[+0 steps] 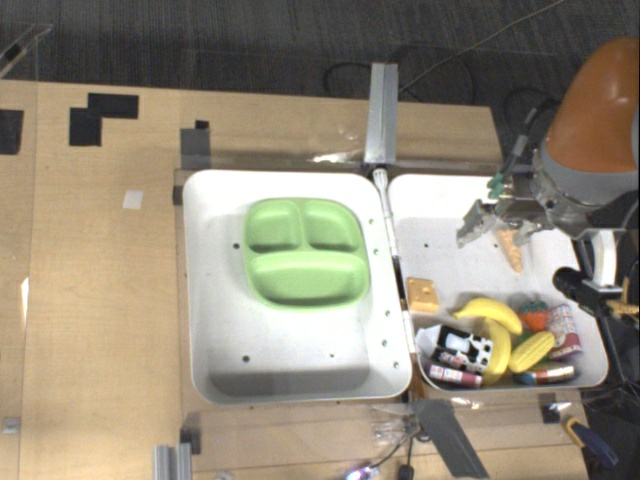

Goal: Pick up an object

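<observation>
My gripper (492, 236) hangs over the back of the right bin (430, 203) with its two fingers spread open. A small tan-orange piece (514, 253) lies by the right fingertip, not clasped between the fingers. Along the bin's front edge lies a pile: a yellow banana (490, 314), a second yellow fruit (533, 350), a black-and-white box (462, 347), a small red item (538, 319) and a can (566, 330). A tan square block (423, 295) sits alone near the bin's left wall.
The left bin (215, 308) holds a green divided plate (303, 251). A metal post (382, 113) stands behind the divider between the bins. Bare white floor (430, 243) lies left of the gripper in the right bin.
</observation>
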Robot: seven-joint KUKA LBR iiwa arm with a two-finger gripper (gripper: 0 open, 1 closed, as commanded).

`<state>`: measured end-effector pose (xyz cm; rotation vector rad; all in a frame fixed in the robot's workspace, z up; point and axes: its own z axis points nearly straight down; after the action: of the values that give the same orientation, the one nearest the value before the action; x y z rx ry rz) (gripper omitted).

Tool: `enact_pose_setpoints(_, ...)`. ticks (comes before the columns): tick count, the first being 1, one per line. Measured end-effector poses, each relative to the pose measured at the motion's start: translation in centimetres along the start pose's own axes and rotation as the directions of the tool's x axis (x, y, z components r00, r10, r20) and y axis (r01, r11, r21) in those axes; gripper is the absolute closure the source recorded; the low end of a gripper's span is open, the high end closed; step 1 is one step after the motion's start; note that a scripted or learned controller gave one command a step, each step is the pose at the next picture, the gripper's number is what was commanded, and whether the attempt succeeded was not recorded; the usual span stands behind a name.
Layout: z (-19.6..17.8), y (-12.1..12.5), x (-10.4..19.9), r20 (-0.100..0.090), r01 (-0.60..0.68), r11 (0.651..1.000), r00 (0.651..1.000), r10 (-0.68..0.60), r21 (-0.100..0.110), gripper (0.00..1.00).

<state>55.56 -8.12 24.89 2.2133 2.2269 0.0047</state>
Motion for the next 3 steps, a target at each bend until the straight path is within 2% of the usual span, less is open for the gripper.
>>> enact_pose_setpoints(1, 0.6, -1.5, -10.0, 0.003, 0.076, 0.997, 0.997, -0.076, -0.003, 0.00)
enact_pose_setpoints(2, 10.3, 2.7, -12.4, 0.001, 0.031, 1.000, 1.000, -0.031, 0.000, 0.00)
enact_pose_setpoints(3, 4.9, -3.7, -12.1, 0.001, -0.202, 0.979, 0.979, 0.202, -0.001, 0.00)
